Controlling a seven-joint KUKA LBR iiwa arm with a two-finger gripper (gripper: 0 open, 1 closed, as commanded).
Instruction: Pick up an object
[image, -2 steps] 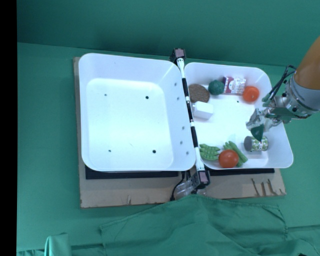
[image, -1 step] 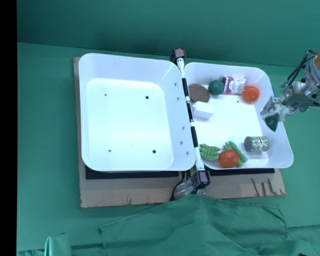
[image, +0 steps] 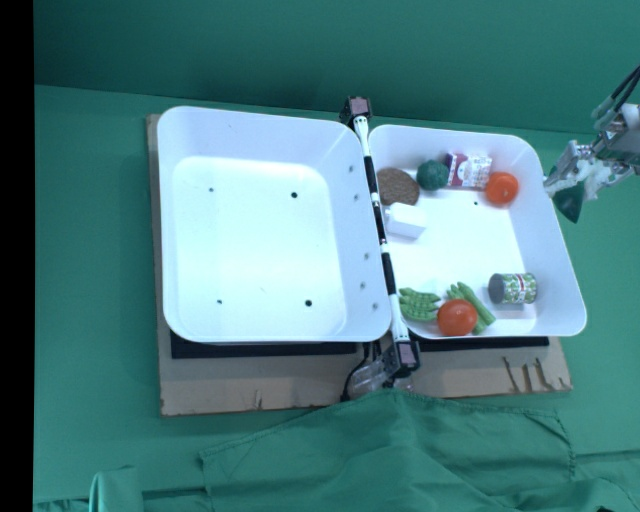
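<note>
The right bin (image: 553, 262) holds several items: a brown flat disc (image: 398, 184), a dark green ball (image: 432, 174), a red-and-white carton (image: 468, 169), an orange ball (image: 501, 187), a white block (image: 405, 219), green pea pods (image: 418, 303), a red tomato (image: 457, 317) and a small can (image: 513, 288) lying on its side. My gripper (image: 572, 192) hangs at the right edge of the view, just outside the right bin's far right rim. A dark green piece shows at its tip. It is apart from all the items.
The left bin (image: 180, 140) sits beside the right one, joined by a clamped divider bar (image: 378, 235). Both rest on a cardboard sheet (image: 250, 395) over green cloth. A fold of green fabric (image: 400, 450) lies along the front.
</note>
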